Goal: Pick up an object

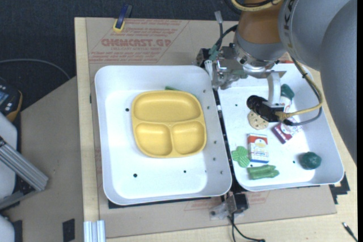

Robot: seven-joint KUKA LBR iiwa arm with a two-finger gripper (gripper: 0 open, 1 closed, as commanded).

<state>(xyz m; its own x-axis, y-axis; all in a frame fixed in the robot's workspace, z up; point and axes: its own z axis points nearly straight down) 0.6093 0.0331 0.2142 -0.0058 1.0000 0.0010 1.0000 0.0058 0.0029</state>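
**Gripper** (pixel 218 75) hung low at the rear left corner of the right bin (pixel 326 147), beside the wall it shared with the left bin (pixel 108 122). Nothing was seen in its grasp. Whether it stood wide or narrow could not be told from this slant. No object lay beneath it.

**Pick, as judged.** The corner offered only bare floor and wall. A sound attempt would shift toward the bin's middle, centre over one free-standing piece, and come down square to its narrow side, clear of neighbours.
- The nearest candidate was the tan perforated disc (pixel 258 120), which was flat and probably hard to pinch.
- The red-and-white carton (pixel 258 148), just in front of the disc, was boxy and looked the surer choice.

**Count.**
- Bins: two.
- Right bin, seven loose things:
  - one disc
  - one carton
  - one pink-and-white packet (pixel 282 133) near the carton
  - one teal piece (pixel 287 91) toward the rear, partly hidden
  - one leafy green piece (pixel 241 156) just beside the carton
  - one long green piece (pixel 262 173) in front of the carton
  - one dark green lump (pixel 310 160) near the front right
- Left bin, two things:
  - one yellow three-compartment plate (pixel 168 123) at its middle
  - one green sliver (pixel 173 88) showing behind the plate's rear rim
- Cardboard sheet (pixel 142 42) beyond the bins: one blue-and-yellow clip-like thing (pixel 121 18).
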